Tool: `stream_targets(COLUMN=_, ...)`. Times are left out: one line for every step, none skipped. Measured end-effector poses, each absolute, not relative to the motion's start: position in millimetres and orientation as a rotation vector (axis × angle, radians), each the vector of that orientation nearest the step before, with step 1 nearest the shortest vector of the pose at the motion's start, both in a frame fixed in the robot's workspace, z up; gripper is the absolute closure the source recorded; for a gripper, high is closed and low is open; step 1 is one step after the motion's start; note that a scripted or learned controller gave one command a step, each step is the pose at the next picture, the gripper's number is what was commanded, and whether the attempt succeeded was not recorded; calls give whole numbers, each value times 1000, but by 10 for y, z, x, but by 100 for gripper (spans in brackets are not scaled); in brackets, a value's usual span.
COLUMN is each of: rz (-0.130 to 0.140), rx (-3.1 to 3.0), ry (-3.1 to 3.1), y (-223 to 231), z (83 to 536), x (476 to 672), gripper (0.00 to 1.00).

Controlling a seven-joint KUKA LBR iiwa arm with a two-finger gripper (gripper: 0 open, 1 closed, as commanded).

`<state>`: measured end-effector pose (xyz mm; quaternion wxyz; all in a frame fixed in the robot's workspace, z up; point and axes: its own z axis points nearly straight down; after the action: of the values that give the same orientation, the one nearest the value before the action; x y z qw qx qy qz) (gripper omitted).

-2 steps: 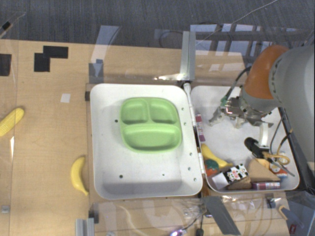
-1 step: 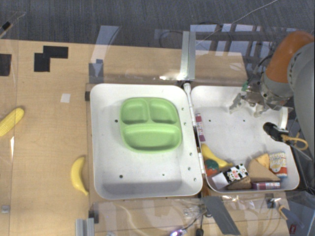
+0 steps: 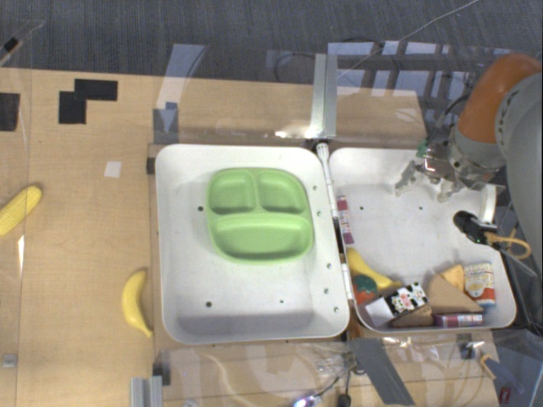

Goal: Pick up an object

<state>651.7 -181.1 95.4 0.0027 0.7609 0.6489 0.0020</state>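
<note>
My gripper hangs over the upper right part of the right bin, open, with nothing between its fingers. Several objects are crowded along that bin's near edge: a yellow banana-shaped toy, a black and white box, a brown wedge, a small jar with a red label and a purple marker. A slim pink item lies against the bin's left wall. All of them sit well below the gripper in the view.
A green divided plate lies in the left bin. Two yellow bananas rest on the wooden bench left of the bins. A metal divider stands behind the bins.
</note>
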Motion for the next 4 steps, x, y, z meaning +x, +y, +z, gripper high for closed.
stream_targets(rz=10, rx=2478, ry=1919, y=-1698, z=890, x=5951, gripper=0)
stream_targets(rz=14, rx=2496, ry=1893, y=-1680, z=901, x=5308, gripper=0)
stream_targets(rz=18, rx=2029, ry=2373, y=-1308, z=915, x=4933, gripper=0)
stream_targets(rz=17, rx=2008, ry=2395, y=-950, z=911, x=5298, gripper=0)
